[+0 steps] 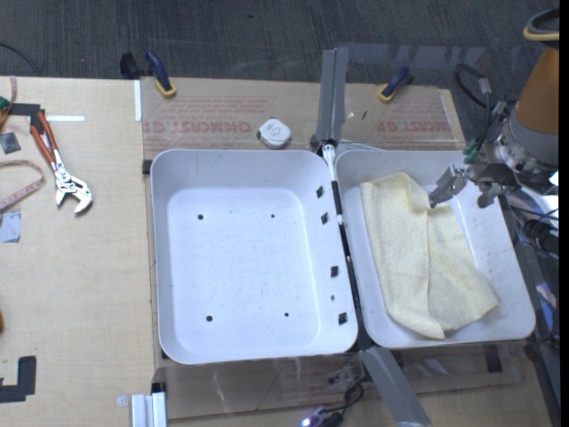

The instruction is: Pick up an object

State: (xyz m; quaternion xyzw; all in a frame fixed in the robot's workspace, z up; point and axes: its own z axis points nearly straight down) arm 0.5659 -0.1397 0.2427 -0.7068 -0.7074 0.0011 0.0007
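Your towel [427,256] lies crumpled in the right bin [524,323], spreading left of and below the gripper [464,185], its top edge just beside the left fingertip. The fingers stand apart, holding nothing. Expect it light, limp and easy to snag: pinch the raised fold nearest the gripper.

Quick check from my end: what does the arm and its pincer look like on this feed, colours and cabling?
At the view's right edge, the arm shows an orange band above a grey, silvery wrist. The pincer is dark grey metal with two slim fingers. Dark cables loop beside the wrist, one with a greenish tint, and a yellow-rimmed ring tops the orange section.
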